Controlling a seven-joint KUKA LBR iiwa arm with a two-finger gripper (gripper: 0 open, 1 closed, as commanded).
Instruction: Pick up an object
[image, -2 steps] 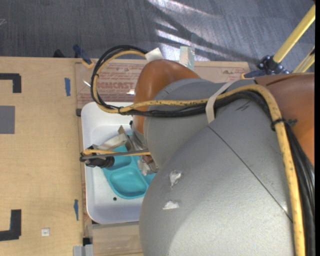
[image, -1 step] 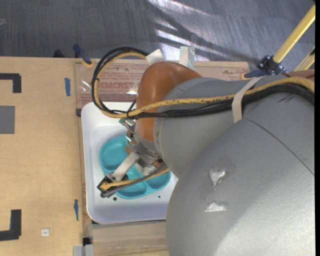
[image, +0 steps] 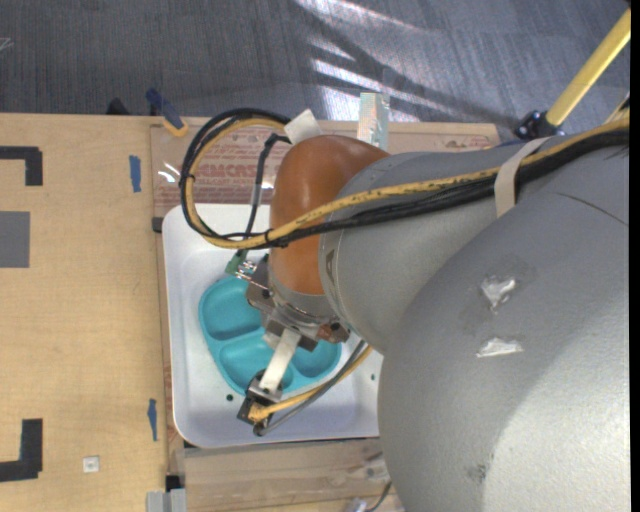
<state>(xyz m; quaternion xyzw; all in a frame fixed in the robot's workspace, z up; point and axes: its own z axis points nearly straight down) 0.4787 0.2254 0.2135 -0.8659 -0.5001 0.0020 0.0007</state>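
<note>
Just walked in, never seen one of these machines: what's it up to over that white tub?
A big grey robot arm reaches in from the right and bends down over a shallow white bin. Its wrist hangs directly above a turquoise divided dish lying in that bin, apparently the thing it means to pick up. The arm hides its own grasping end, so whether it has hold of the dish can't be seen.

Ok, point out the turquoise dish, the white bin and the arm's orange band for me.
turquoise dish (image: 228, 310), camera view, on its upper-left compartment.
white bin (image: 193, 398), camera view, on bare floor near its left wall.
orange band (image: 310, 190), camera view, on its curved upper face.
</note>
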